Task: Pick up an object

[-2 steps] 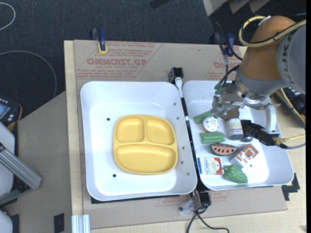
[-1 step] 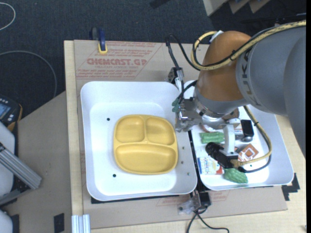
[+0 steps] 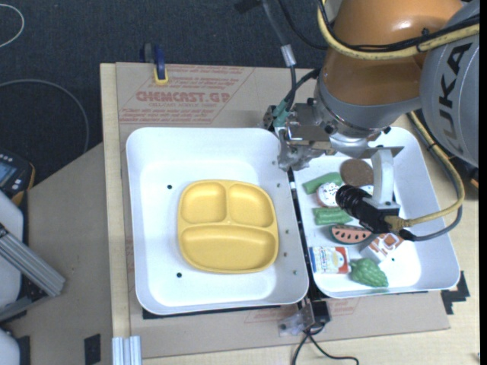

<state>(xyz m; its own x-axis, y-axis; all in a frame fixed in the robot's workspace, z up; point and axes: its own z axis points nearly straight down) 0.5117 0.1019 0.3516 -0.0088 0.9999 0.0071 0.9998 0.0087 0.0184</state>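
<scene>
Dark carpet surrounds a brown board that carries two shallow white bins side by side. At the board's top edge, toward its left corner, sits a small blue and yellow clamp. Left bin holds a yellow divided plate lying flat near its middle, clear of the walls. Right bin holds a cluster of small toy foods in its left half: a green piece near the shared wall, a round white item, a brown disc, a green pod, a watermelon slice, a small carton by the bottom edge, and a leafy green piece toward the bottom. Above this bin's top left corner hangs the gripper; whether its jaws are open or closed I cannot tell, as the wrist probably hides them.
</scene>
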